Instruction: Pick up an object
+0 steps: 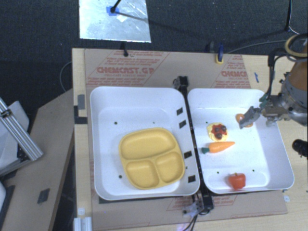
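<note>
Two white bins side by side on a brown bench, with dark floor around it.

The left bin [103, 109] holds one yellow tray [151, 157]. The right bin [274, 162] holds one carrot [219, 147], one red pepper [236, 180] at 6 o'clock and one little pizza [217, 131]. The arm comes in at 3 o'clock. Its gripper [247, 119] hangs just right of the pizza; I cannot tell if its fingers are open.
</note>
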Tool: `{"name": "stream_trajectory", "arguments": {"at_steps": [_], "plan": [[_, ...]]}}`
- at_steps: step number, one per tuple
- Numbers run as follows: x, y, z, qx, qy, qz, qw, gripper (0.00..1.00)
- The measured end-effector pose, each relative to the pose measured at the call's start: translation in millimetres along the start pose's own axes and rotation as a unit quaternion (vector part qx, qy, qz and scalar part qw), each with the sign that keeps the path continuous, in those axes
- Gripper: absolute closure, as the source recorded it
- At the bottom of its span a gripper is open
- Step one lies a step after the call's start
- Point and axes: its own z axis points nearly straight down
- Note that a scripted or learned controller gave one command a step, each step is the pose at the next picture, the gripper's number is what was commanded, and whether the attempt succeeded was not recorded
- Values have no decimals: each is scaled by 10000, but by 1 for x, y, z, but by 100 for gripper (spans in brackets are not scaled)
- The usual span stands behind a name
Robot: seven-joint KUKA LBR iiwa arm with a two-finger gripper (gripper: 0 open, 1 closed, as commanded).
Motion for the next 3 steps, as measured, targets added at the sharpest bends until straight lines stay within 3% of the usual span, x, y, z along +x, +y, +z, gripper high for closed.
{"name": "stream_trajectory", "arguments": {"at_steps": [1,3], "plan": [[0,2,-4,-41,-8,-9,10000,0],[-6,-10,105,-11,-1,6,10000,0]]}}
